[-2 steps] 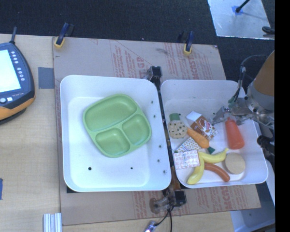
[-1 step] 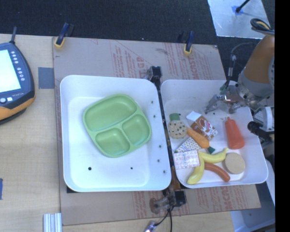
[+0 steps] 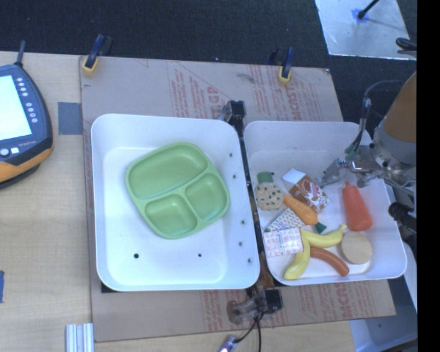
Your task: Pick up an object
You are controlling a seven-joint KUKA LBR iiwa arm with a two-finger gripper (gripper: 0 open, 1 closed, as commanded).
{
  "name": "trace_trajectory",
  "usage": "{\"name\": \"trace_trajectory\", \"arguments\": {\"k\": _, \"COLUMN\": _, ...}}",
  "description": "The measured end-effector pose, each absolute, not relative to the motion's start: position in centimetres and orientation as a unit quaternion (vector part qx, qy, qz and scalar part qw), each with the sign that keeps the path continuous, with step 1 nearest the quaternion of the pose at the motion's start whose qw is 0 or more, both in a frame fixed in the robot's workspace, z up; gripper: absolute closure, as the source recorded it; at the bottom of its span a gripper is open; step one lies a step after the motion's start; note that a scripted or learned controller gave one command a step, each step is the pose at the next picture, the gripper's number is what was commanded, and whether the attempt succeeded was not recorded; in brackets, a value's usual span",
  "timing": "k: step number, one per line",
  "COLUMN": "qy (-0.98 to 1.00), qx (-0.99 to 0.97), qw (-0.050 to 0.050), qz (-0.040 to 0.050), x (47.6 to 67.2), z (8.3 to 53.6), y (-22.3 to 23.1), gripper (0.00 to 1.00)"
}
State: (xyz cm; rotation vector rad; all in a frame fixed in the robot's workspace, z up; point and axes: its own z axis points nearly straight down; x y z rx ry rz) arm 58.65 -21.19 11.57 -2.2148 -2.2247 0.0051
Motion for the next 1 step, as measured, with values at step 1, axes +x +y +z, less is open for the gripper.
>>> {"name": "trace_trajectory", "arguments": {"k": 1, "qy": -0.708, "qx": -0.706, "qw": -0.007, "qz": -0.0023, "x": 57.86, "z": 10.15, "y": -21.49, "gripper": 0.00}}
